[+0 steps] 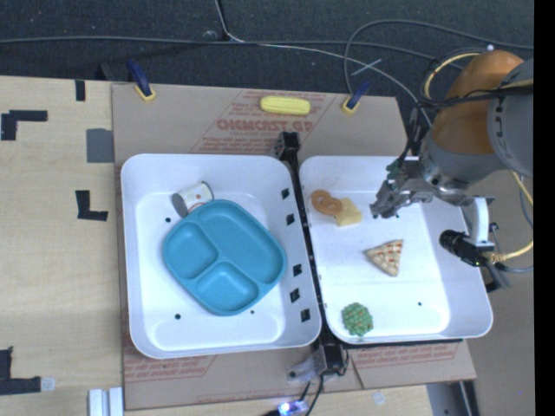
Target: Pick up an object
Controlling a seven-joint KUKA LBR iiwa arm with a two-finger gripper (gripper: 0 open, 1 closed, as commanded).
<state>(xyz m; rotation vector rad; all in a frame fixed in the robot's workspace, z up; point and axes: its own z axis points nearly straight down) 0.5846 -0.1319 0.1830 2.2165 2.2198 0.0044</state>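
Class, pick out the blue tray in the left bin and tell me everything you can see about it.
The blue tray is a light blue, plastic-looking dish with rounded corners and three compartments: two smaller ones and one larger. All three look bare. It lies flat on the floor of the left bin, right side up, turned at a slant to the bin's walls and filling much of its middle. A small white cup, lying on its side, sits at its upper left corner; whether they touch is unclear.

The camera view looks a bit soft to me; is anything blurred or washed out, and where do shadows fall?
In the camera view, the right bin glares bright white; the blue divided plate casts a soft shadow in the left bin; the end effector is dark and smeared, its details unreadable; the pizza slice toy stays fairly sharp.
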